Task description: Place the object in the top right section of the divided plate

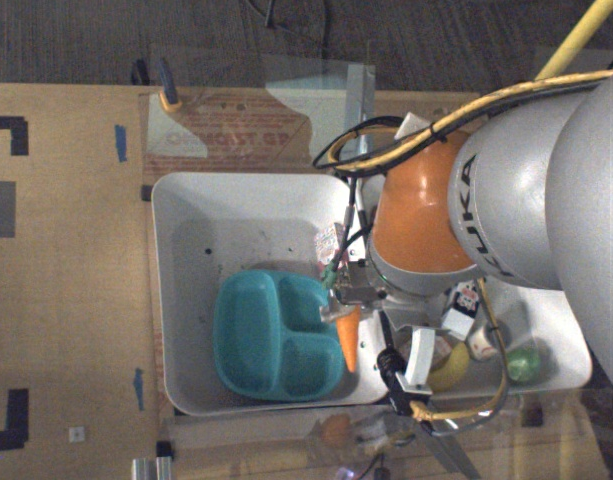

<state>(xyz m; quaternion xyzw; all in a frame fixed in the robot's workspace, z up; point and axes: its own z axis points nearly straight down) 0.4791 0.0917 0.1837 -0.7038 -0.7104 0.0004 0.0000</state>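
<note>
Evidently our end effector [338, 306] grips the small orange carrot-shaped object [348, 340] by its top, hanging it at the right rim of the teal plastic divided plate [276, 336], we judge ready for the top right section.

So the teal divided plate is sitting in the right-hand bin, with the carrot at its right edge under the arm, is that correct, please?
Not quite: the teal divided plate sits in the left-hand bin, not the right-hand one. The camera view shows it in that bin's lower part. The rest holds: the carrot is at the plate's right edge, under the arm.
</note>
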